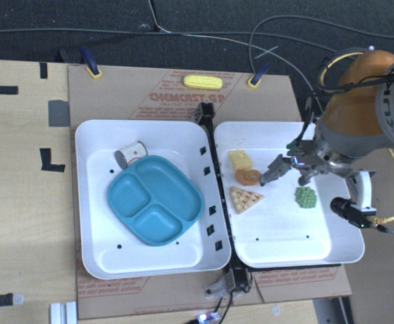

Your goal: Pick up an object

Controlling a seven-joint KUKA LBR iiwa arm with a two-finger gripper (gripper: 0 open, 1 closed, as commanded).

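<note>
The approach step is judged under way: the gripper [293, 169] is poised with fingers spread and nothing between them over the right bin [278, 248]. The green object [306, 198] lies at its four o'clock; repositioning and descent are called for next

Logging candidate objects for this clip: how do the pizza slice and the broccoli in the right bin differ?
The pizza slice is a flat tan triangle with red specks; the broccoli is a rounded green lump. The pizza slice lies near the bin's left wall, below the brown pastry; the broccoli sits further right, beside the gripper. Both rest loose on the right bin floor.
</note>
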